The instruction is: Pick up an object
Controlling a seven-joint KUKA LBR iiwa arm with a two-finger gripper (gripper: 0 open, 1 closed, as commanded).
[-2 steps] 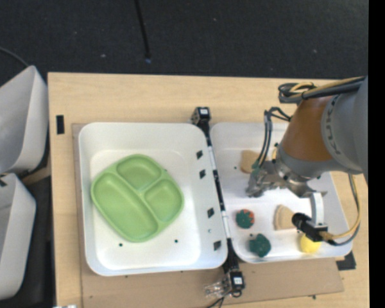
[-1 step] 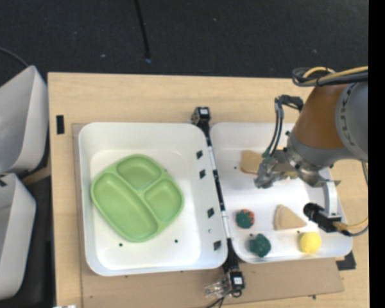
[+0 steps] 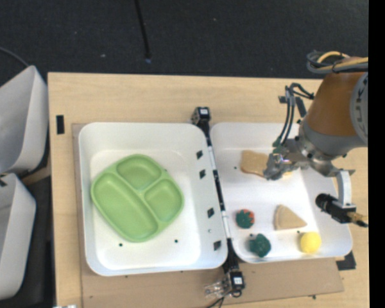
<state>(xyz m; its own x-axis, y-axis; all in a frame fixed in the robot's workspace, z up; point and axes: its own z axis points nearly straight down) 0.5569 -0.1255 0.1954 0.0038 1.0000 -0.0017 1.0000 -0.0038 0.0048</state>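
**End effector low over a tan piece in the right bin**

The end effector sits at the upper middle of the right bin, down against the right end of a flat tan piece shaped rather like a slice of bread. Its tip overlaps that piece from this angle, and I cannot tell how it is set or whether it has hold of anything, because the metal parts blur together there. Cables loop up from it to the grey wrist and the orange band of the arm, which comes in from the right edge.

Toward the near side of the same bin lie four more small things, all apart from the end effector. A tan wedge rests right of centre. Just below and right of it is a yellow ball, near the bin's front rim. To the left of the wedge sits a small dark green object with a red spot, and below that a second dark green lump. None of these touch one another.

The left bin lies just beside the right one, their rims meeting along a centre divider. It holds a light green compartment plate with three sections, lying flat and slightly turned.

Both bins rest on the pale wooden worktop.
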